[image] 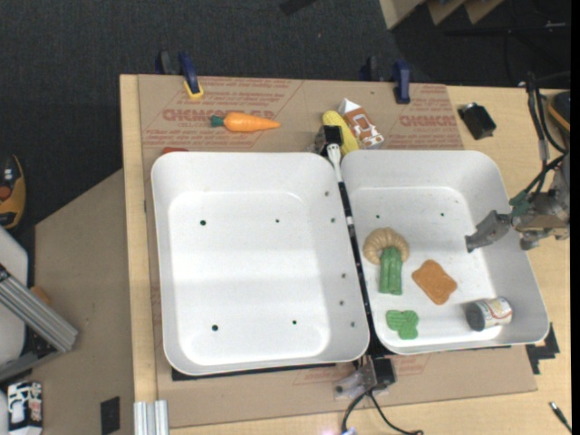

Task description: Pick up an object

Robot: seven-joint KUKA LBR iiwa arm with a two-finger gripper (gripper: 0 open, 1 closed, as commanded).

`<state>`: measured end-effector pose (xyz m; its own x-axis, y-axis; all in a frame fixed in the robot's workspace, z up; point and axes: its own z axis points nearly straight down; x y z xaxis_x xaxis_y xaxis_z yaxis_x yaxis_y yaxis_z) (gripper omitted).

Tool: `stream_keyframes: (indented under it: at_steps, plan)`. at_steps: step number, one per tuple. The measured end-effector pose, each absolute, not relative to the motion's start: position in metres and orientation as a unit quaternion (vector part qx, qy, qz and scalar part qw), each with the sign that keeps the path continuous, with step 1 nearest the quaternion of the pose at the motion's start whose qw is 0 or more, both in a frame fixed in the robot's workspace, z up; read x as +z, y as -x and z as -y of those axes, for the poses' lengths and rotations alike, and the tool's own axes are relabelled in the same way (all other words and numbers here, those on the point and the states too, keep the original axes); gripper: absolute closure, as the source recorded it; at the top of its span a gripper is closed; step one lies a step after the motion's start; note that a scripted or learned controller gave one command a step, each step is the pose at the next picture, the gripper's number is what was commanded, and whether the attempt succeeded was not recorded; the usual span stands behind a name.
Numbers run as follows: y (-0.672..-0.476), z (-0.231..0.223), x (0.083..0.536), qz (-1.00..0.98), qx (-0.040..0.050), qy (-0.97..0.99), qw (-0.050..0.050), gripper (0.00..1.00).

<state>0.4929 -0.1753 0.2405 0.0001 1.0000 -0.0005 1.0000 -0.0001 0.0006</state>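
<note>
The right bin [471,172] holds several toy items. A tan ridged bun [386,241] lies near the bin's left wall, with a green ridged piece [391,272] touching its lower side. To the right of them lie an orange bread slice [435,282], a small green piece [402,323] by the front wall, and a small can [489,313] on its side in the front right corner. My gripper [487,231] reaches in over the bin's right rim and sits low above bare bin floor. It is apart from every item and nothing shows in it.
The left bin [181,188] sits beside the right one. Behind the bins on the cardboard lie a toy carrot [246,123], a yellow banana [335,127] and a small carton [363,127]. Blue clamps [189,75] hold the board's far edge. Cables hang at the right.
</note>
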Motion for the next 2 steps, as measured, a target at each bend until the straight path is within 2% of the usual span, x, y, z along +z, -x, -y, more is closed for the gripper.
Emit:
stream_keyframes:
  at_steps: [1, 2]
  plan:
    - [-0.512, 0.143, 0.078, -0.708, -0.0002, -0.707, -0.002, 0.00]
    - [-0.513, 0.146, 0.095, -0.707, 0.0005, -0.708, 0.002, 1.00]
